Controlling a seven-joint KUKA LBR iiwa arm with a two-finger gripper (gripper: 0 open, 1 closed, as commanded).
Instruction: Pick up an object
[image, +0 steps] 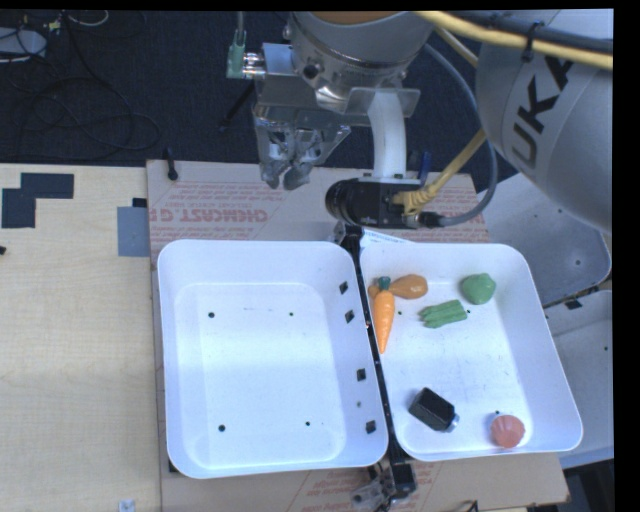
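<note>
My gripper (291, 176) hangs high above the back edge of the left bin (190, 270), its fingers (297, 178) close together with nothing between them. The right bin (540, 320) holds an orange carrot (383, 318) by the divider, an orange oval piece (409, 287) beside it, a green pod (443, 314), a round green item (478, 288), a black block (433, 409) and a pinkish-red ball (507, 430). All of these lie well to the right of and below the gripper.
The bins rest on a cardboard sheet (220, 205) on a pale wooden bench (70, 330). A black mount with yellow cable (390, 200) sits behind the divider. The big grey arm body (545, 90) fills the upper right.
</note>
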